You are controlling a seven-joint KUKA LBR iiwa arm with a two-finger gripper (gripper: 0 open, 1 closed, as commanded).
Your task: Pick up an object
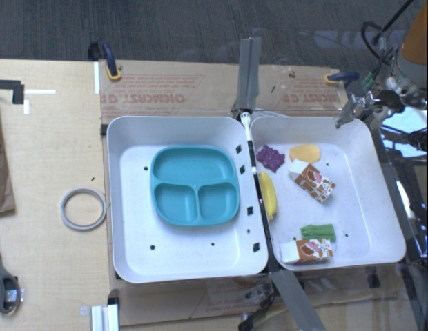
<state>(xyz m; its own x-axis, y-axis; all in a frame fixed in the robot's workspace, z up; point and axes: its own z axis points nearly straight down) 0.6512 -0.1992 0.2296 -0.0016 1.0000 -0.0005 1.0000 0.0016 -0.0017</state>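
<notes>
Two white bins side by side, mid-frame. Left bin (pixel 124 205) holds a teal divided plate (pixel 196 185). Right bin (pixel 380 205) has a purple grape bunch (pixel 271 158), a yellow chunk (pixel 305 153), a brown-white carton (pixel 314 182), a banana (pixel 268 194) against the left wall, a green block (pixel 317 231) and a second carton (pixel 306 252) at lower centre. Gripper (pixel 357 109) sits over the right bin's upper-right corner, nothing in it; can't tell its finger state. Tape ring (pixel 83 208) on the bench at left.

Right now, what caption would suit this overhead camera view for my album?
Gripper poised over right white bin of toy foods; teal divided plate fills the left bin.
</notes>
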